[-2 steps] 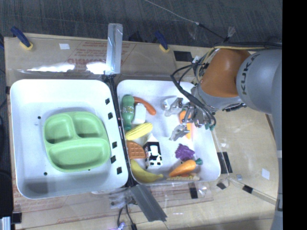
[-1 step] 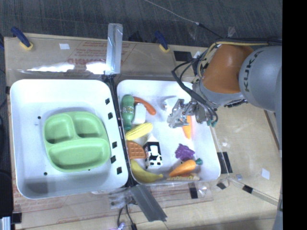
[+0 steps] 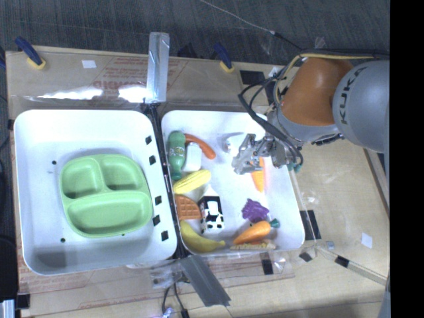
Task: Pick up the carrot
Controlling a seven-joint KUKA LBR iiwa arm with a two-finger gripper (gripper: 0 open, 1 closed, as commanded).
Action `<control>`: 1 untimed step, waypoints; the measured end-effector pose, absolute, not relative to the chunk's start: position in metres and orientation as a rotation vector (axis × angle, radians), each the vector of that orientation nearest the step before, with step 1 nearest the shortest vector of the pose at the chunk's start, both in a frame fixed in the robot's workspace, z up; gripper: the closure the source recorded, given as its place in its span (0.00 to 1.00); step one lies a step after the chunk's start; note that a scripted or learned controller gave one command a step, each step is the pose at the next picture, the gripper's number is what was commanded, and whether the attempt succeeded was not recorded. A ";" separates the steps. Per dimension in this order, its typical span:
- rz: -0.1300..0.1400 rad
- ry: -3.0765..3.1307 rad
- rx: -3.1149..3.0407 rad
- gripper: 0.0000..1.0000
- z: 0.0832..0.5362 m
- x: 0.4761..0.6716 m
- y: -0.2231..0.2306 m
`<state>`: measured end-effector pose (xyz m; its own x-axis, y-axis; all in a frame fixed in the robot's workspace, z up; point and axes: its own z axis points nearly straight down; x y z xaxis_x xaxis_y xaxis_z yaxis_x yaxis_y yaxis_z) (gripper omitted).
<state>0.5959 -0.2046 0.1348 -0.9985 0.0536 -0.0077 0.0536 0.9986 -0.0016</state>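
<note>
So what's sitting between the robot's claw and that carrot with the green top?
In the camera view, a small orange piece just below the gripper, then a purple bunch, before the carrot.

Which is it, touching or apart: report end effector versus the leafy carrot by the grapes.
Apart. Camera view: bare bin floor and the grapes separate the end effector from the leafy carrot.

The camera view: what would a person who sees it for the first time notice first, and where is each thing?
The grey and orange arm comes in from the right, and its end effector hangs over the right bin, next to an orange carrot. That bin is crowded with toy food, such as a banana and purple grapes. In the left bin lies a green divided plate.
</note>
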 end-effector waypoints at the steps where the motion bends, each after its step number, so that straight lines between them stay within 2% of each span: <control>1: 0.003 3.093 -0.565 1.00 0.102 0.506 -0.197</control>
